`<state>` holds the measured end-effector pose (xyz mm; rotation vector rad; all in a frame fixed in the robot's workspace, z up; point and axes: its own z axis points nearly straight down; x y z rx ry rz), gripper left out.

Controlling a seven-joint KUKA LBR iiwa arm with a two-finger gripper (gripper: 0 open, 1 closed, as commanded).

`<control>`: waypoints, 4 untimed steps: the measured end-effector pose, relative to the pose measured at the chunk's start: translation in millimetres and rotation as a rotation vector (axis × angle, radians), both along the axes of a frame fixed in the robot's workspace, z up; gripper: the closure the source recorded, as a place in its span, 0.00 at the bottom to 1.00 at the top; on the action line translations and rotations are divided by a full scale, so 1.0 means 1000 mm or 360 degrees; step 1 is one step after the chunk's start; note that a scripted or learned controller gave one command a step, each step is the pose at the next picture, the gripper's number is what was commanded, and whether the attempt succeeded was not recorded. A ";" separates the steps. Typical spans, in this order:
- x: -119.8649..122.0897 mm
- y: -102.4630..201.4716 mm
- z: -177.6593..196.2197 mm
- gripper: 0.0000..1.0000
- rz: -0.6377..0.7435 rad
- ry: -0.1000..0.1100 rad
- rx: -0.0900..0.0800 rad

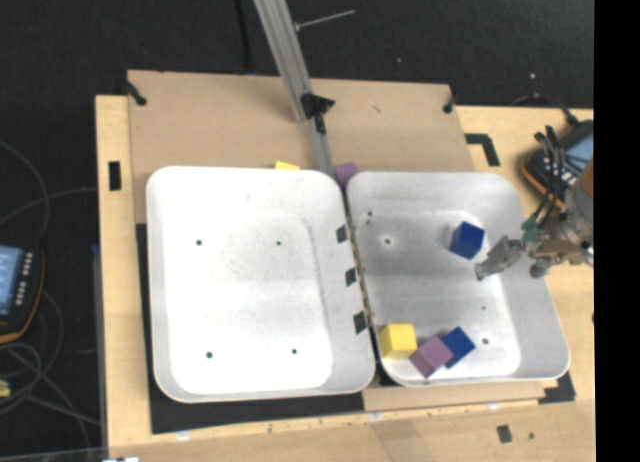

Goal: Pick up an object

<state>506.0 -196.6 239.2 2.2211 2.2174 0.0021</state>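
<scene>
A wooden bench (230,120) carries two shallow white bins side by side. The left bin (250,285) sits beside the right bin (500,350), which holds four small blocks. The arm's gripper (510,255) hangs over the right bin's right side; whether it is open or closed cannot be told. A blue cube (466,239) lies just left of it, apart from it. Along the near edge, a yellow cube (398,339), a purple cube (432,355) and a second blue cube (458,344) cluster together.
</scene>
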 end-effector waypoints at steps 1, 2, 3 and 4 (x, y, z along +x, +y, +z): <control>0.053 -0.018 -0.112 0.00 0.0007 0.0011 0.0001; 0.115 -0.010 -0.141 0.00 0.0011 -0.0008 -0.0005; 0.113 -0.013 -0.129 1.00 0.0016 -0.0006 -0.0009; 0.126 0.063 -0.137 1.00 0.0014 -0.0016 -0.0005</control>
